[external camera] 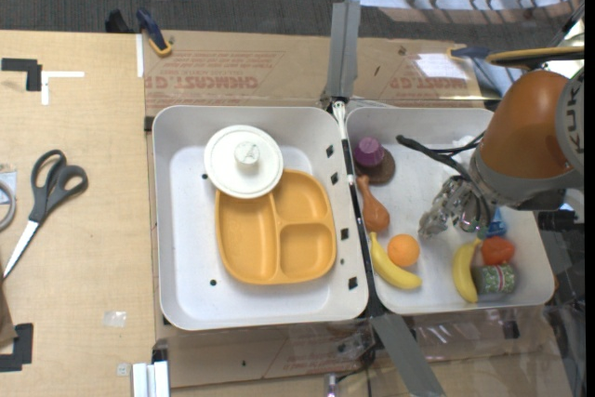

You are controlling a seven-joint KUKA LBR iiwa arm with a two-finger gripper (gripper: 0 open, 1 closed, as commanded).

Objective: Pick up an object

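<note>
A light wooden counter (74, 274) carries two shallow white plastic bins side by side, seen from above at a slant.

The left white bin (177, 228) holds a yellow-orange plastic tray with three compartments (275, 228) near its middle. A round white lid with a small knob (244, 160) lies over the tray's far-left corner.

The right white bin (423, 130) holds small toy foods. Near its far-left corner sits a purple rounded piece on a dark brown disc (371, 155). Along its left wall lies an orange-brown drumstick-shaped toy (373, 207). Nearer the front edge lies a yellow toy banana (390, 265), with a small orange ball (403, 250) just beside it. By the front-right corner stands a second yellow banana (465, 271), touching a green and red patterned object (495, 280), with a red tomato-like piece (497, 250) just behind that.

The grey arm with its large orange band (525, 139) reaches in from the counter's right edge. Its metal gripper (446, 211) hangs low in the middle of the right bin, between the orange ball and the red piece. I cannot tell how it is set, nor whether it touches anything.

A pair of black-handled scissors (42, 200) lies on the counter near its left edge, well apart from the bins.
</note>
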